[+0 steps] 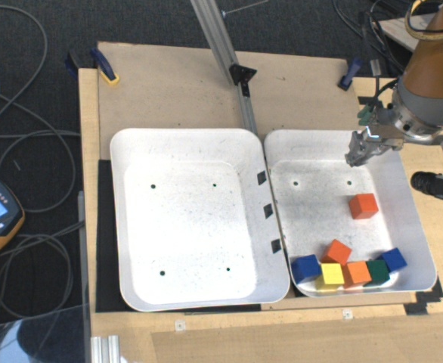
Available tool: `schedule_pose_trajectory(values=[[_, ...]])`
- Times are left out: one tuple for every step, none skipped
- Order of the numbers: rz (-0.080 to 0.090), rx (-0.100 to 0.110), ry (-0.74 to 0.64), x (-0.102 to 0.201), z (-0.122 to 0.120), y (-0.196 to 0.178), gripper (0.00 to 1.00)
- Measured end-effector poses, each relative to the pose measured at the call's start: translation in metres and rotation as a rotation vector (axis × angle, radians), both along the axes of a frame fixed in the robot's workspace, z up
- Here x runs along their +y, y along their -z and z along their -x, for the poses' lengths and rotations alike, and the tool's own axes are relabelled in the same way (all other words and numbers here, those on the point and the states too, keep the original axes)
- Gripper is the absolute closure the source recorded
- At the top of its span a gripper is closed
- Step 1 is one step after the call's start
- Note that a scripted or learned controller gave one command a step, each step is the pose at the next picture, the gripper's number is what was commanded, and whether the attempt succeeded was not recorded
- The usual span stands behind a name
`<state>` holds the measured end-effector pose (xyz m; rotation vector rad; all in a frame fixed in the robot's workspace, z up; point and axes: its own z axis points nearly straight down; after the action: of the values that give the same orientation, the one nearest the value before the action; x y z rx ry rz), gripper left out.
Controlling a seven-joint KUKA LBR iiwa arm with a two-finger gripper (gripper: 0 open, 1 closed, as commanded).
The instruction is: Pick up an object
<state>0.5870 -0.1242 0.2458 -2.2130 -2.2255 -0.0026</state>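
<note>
Overhead, the camera view showed the gripper (357,154) hanging above the far edge of the right bin (410,203), and whether it was spread or pressed together could not be told; nothing showed in its grasp. Below it in that bin lay 1 lone orange cube (364,205), well apart from a cluster at the near rim: a blue cube (305,267), a yellow cube (332,274), 2 more orange cubes (339,251), a green cube (377,270) and another blue one (393,259), while the left bin (187,218) sat just beside.
</note>
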Motion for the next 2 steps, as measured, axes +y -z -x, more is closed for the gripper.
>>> schedule_pose_trajectory(values=[[0.000,0.000,-0.001,0.056,0.011,-0.010,1.00],[0.000,-0.002,-0.002,0.113,0.013,-0.016,1.00]])
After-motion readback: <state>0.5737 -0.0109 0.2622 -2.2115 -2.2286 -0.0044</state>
